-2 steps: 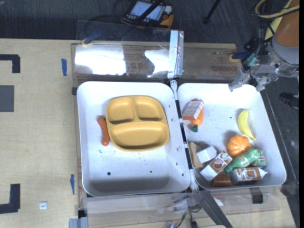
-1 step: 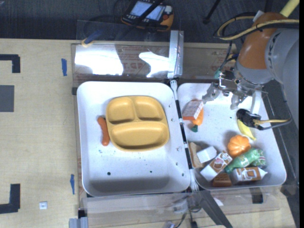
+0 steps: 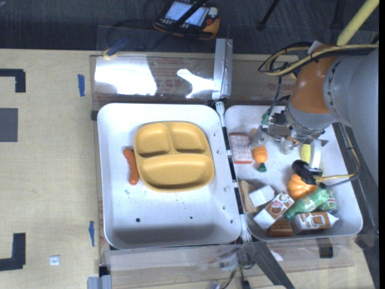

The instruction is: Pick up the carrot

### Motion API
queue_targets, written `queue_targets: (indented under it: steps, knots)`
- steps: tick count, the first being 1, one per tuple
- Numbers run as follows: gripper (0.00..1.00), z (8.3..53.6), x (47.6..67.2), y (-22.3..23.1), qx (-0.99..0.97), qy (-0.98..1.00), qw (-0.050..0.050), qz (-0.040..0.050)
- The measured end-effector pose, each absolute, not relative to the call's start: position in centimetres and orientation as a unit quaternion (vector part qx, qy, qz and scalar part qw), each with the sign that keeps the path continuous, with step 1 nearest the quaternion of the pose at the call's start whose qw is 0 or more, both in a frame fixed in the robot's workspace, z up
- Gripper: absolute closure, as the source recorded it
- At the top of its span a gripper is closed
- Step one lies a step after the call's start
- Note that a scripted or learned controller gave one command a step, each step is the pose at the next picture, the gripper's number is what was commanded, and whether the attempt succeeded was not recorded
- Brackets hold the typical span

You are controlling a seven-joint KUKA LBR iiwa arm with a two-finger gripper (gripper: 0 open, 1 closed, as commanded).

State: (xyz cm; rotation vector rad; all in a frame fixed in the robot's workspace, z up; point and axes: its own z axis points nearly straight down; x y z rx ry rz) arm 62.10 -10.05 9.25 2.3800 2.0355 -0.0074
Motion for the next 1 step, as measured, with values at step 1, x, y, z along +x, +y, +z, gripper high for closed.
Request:
queue_targets:
  steps: [1]
  knots:
    - [0.00, 8.58, 62.24, -12.44, 0.742, 0.670, 0.002, 0.0009]
